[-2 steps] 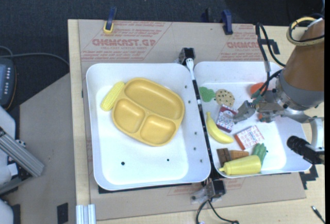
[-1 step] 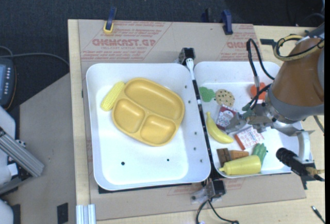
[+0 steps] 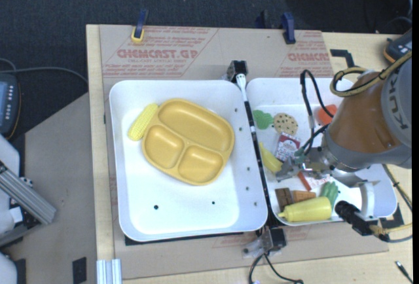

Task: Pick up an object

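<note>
hovering low over the right bin [image 3: 386,201], gripper [image 3: 292,168] (jaw state: can't tell) sits beside a yellow toy [image 3: 270,159], prob light, stiff, slick plastic; best pinched across its narrow middle.

The arm [image 3: 366,122] covers part of the right bin [image 3: 278,88], and the picture's right edge cuts the arm off.
</note>
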`<action>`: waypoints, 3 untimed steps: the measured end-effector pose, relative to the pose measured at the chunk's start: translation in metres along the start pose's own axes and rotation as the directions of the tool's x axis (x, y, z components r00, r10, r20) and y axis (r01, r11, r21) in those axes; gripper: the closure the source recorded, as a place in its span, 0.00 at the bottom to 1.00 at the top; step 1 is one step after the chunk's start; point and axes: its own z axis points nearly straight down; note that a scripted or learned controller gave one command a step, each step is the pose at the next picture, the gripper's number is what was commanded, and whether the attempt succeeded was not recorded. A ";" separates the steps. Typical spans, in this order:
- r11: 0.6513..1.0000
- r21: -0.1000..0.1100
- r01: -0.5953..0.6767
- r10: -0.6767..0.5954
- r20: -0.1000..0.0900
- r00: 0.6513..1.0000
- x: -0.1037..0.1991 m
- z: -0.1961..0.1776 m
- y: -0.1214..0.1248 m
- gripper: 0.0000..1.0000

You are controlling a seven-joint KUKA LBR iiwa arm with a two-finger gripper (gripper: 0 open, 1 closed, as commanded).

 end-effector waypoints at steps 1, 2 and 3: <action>1.000 -0.009 -0.002 0.002 0.005 1.000 -0.002 0.010 0.001 0.00; 1.000 -0.020 -0.005 0.005 0.011 1.000 -0.004 -0.003 0.004 1.00; 1.000 -0.011 0.001 -0.001 0.004 1.000 -0.008 -0.065 0.005 1.00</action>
